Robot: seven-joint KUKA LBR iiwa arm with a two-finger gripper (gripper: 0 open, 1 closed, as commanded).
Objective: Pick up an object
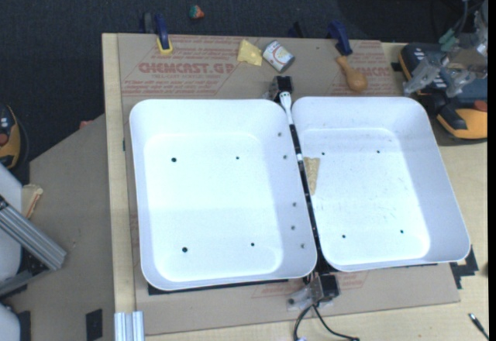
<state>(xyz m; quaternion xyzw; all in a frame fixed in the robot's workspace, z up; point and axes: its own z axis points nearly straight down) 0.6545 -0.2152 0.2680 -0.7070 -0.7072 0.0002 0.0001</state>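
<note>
Hand: seen at the far right, over the desk just beyond the far corner of the right bin. Nothing is seen held in it, and whether it is wide or narrow cannot be told.

Task's thing: a small tan wedge is taken as the likely target. It lies in the right bin, tight against that bin's left wall, next to the seam with the left bin.

Step in hand: judged as the approach, with no descent into a bin begun yet.

Risk, wall contact: because the wedge touches the wall, the hand could be brought down onto the rim rather than around the wedge, and the bin could be jolted.

Risk, thin piece: the wedge looks flat and low, so it could be slid along the floor or missed altogether.

Risk, long reach: the hand is well apart from the wedge, so the whole bin must be crossed and a small aiming error would matter.

Risk, wrong target: a yellow scrap, a small box and a wooden-handled piece lie on the far desk, outside both bins. A grasp directed there would be wasted.
</note>
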